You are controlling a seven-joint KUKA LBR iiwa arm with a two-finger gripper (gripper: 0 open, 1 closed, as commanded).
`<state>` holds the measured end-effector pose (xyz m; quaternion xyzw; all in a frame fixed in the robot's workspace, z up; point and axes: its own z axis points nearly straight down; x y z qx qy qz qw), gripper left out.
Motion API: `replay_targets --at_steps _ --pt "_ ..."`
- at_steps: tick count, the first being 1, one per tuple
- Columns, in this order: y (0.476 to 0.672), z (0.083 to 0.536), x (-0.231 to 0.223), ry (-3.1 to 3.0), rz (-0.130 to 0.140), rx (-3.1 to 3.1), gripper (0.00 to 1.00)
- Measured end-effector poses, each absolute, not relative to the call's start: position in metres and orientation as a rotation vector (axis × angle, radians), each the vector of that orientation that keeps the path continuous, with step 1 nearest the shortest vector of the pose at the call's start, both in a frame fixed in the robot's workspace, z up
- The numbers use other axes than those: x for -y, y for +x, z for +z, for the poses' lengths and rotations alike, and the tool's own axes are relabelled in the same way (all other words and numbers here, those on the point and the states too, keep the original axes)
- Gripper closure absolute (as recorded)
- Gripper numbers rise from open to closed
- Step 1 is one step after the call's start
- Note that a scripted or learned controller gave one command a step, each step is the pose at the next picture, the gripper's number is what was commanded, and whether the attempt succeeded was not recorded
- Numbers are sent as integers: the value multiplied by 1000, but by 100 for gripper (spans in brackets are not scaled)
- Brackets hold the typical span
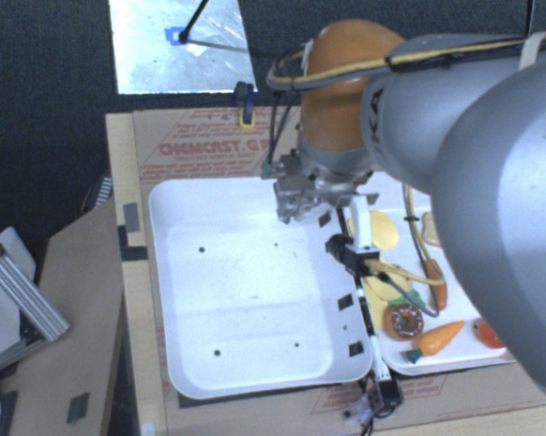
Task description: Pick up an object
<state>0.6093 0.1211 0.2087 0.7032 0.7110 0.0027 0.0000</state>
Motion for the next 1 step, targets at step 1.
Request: replay_targets --at_steps 1 --pt "654 279 -196 2206 21 -2231 100"
